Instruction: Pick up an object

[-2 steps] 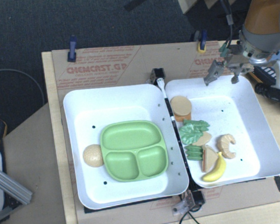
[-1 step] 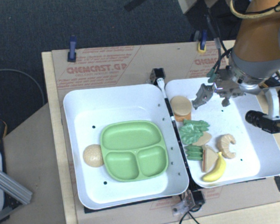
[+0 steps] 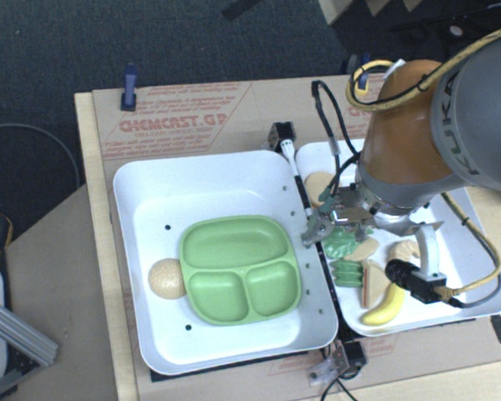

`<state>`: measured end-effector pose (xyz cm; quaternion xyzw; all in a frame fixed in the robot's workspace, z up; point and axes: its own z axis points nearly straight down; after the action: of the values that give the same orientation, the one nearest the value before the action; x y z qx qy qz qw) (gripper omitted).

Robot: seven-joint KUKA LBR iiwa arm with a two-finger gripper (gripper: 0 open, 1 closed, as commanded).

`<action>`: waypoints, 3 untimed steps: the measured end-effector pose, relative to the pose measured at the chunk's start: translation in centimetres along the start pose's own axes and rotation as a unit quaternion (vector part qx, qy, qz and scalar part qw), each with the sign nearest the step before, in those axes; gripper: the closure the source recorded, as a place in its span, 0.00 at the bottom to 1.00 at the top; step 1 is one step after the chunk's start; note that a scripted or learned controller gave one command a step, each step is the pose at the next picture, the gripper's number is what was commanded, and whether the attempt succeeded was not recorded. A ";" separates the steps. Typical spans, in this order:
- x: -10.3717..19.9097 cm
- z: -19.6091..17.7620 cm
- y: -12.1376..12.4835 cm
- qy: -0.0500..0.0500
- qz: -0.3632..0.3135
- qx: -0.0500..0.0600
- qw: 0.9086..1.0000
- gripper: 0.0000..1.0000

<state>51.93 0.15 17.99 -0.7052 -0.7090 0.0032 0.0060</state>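
One claw [image 3: 337, 226] low over right bin [image 3: 494, 300], above green item [image 3: 348, 247]; open or closed: cannot tell.

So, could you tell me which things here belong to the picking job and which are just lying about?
Belonging to the job:
- gripper, low over the right bin
- banana
- green item in that bin
- round bun in the left bin
- green tray beside it

Just lying about:
- blue clip on the brown board
- black cables
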 end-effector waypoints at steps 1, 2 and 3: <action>-0.4 -1.5 0.4 -0.002 0.003 -0.007 1.000 1.00; -2.8 -15.7 -2.3 -0.002 0.003 -0.015 1.000 1.00; 1.0 0.4 -4.4 -0.001 0.002 0.003 1.000 1.00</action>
<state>47.52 1.09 17.61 -0.7066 -0.7076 0.0059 0.0073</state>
